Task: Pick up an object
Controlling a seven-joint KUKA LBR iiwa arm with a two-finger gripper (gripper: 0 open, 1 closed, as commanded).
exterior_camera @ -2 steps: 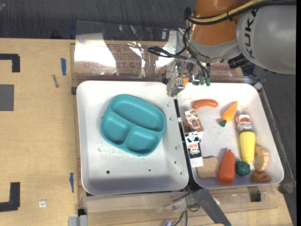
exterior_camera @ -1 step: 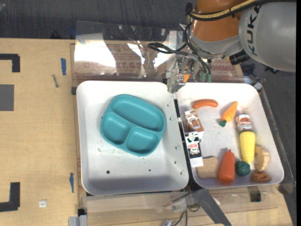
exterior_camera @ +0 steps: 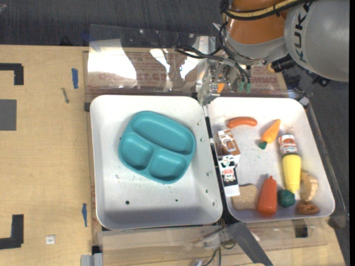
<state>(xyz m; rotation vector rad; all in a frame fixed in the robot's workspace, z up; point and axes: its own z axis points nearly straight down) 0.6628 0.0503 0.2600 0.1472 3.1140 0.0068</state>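
The task names no particular object, and the candidates all lie in the right bin (exterior_camera: 308, 121). A toy sausage (exterior_camera: 242, 122) rests near its far wall, with a toy carrot (exterior_camera: 270, 133) just to the right, tilted with its green top toward the camera. Along the bin's left wall stand two small cartons: a brown-printed one (exterior_camera: 228, 143) and, just nearer, a white one with black cow patches (exterior_camera: 228, 170); the print on both is too small to read. Nearer still lies a slice of toy bread (exterior_camera: 245, 197), touching a red-orange bottle (exterior_camera: 267, 195) that leans beside a green piece (exterior_camera: 286, 198). A yellow bottle (exterior_camera: 292, 170) lies lengthwise below a small can with a red and white label (exterior_camera: 287, 144), its lettering illegible. At the right front corner sit a tan pastry-like piece (exterior_camera: 308, 184) and a small brown pretzel shape (exterior_camera: 306, 207).

The left bin (exterior_camera: 105, 148) holds a teal divided plate (exterior_camera: 157, 146) with three compartments, set at a slant.

The gripper (exterior_camera: 212, 88) hangs above the far end of the seam between the two bins, well apart from every object; whether it is released or clenched I cannot tell amid the cables. Nothing shows between it. On the grey arm (exterior_camera: 319, 32) the letters "KU" of the KUKA name are readable.
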